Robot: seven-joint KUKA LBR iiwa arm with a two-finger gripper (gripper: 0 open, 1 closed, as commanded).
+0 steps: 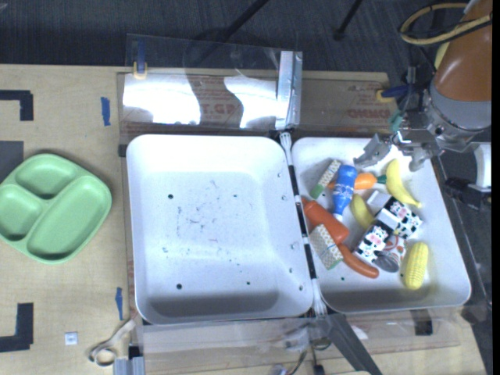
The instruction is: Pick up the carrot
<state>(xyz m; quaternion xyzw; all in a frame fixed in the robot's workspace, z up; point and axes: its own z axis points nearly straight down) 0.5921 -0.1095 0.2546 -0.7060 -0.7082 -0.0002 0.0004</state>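
- Grey arm with orange band enters from the upper right; its two-finger gripper hangs over the back edge of the right shallow white bin.
- Gripper fingers are spread apart, nothing between them; one grey finger juts left, the other sits toward the right by the banana.
- Long orange carrot lies in the right bin, at its left side, close to the divider between bins.
- Carrot's long axis runs diagonally: one end up-left near the bin's left wall, the other down-right toward the bin's middle. Cannot tell which end is the tip.
- Gripper is well apart from the carrot, up and to the right of it.
- Reddish-orange sausage-shaped toy lies just below-right of the carrot, roughly on the same diagonal.
- Grey-beige waffled block sits just below the carrot, touching or nearly so.
- Blue cylindrical bottle stands just up-right of the carrot, with a small orange round thing beside it.
- Yellow banana curves near the gripper; yellow corn cob lies at lower right.
- Black-and-white cow-patterned toy sits in the middle of the pile.
- Left shallow white bin shows faint scuffs on its floor.
- Green divided plastic plate rests on the wooden bench, far left.
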